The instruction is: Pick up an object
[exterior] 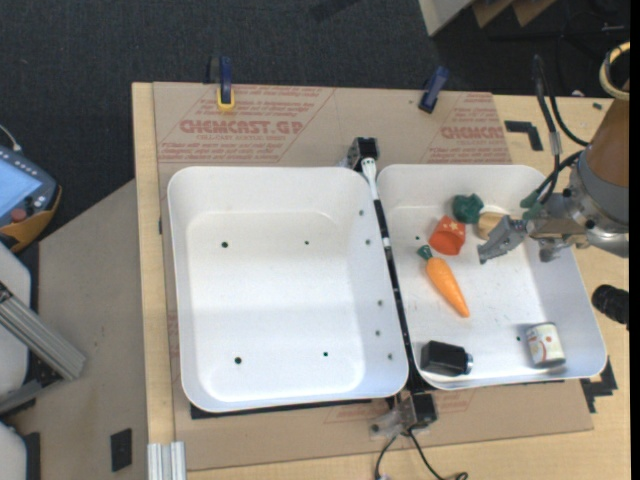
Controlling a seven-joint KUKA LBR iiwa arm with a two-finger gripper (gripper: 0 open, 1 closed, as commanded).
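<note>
Orange toy carrot [449, 286], mid right bin [575, 298]: likely light, rigid, slick plastic; grasp across thick upper end. Gripper [510, 236] near far edge, fingers spread, holding nothing.

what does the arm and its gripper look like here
The arm comes in from the right as a thick rounded body, orange-brown where it shows, over a grey metal wrist. Black cables loop beside it. The gripper is dull grey metal with slim angular fingers and a small green part near its base.
</note>
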